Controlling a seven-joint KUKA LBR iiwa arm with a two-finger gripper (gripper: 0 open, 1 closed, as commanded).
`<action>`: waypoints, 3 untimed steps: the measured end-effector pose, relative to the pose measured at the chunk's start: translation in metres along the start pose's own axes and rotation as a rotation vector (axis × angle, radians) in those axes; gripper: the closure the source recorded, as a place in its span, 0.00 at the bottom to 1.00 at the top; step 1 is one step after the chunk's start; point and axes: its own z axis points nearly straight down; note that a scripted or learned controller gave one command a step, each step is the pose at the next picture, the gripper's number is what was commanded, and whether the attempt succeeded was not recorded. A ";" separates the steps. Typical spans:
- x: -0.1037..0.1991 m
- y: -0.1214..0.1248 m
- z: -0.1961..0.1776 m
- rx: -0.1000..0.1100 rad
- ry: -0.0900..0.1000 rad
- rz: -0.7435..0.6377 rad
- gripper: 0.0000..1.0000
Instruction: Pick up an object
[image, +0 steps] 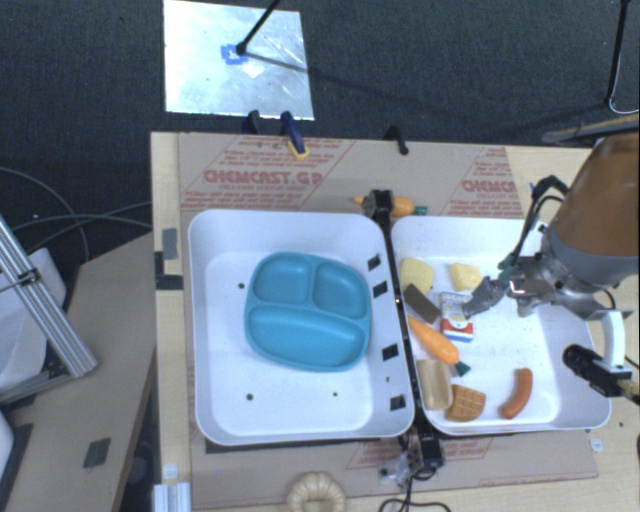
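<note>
Nearest, a waffle (465, 402) and sausage (516, 392) lie in the right bin (575, 415). Higher up, the gripper (480, 299) hangs beside a small carton (456, 318), apparently spread and pinching nothing. Likely light, stiff, slightly slick: take its 2 flat sides

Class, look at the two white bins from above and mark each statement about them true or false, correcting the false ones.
1. The blue divided plate lies in the left bin. True.
2. The carrot lies on the blue plate. False: it lies in the right bin.
3. The sausage is near the right bin's front right corner. True.
4. The pincer hovers over the left bin. False: it is over the right bin, near the small red and white carton.
5. The waffle lies beside the sausage's left. True.
</note>
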 end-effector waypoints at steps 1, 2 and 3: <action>0.000 -0.010 0.050 0.002 0.001 0.000 0.00; 0.003 -0.010 0.112 0.003 0.002 0.000 0.00; 0.004 -0.010 0.129 0.000 0.000 0.001 0.00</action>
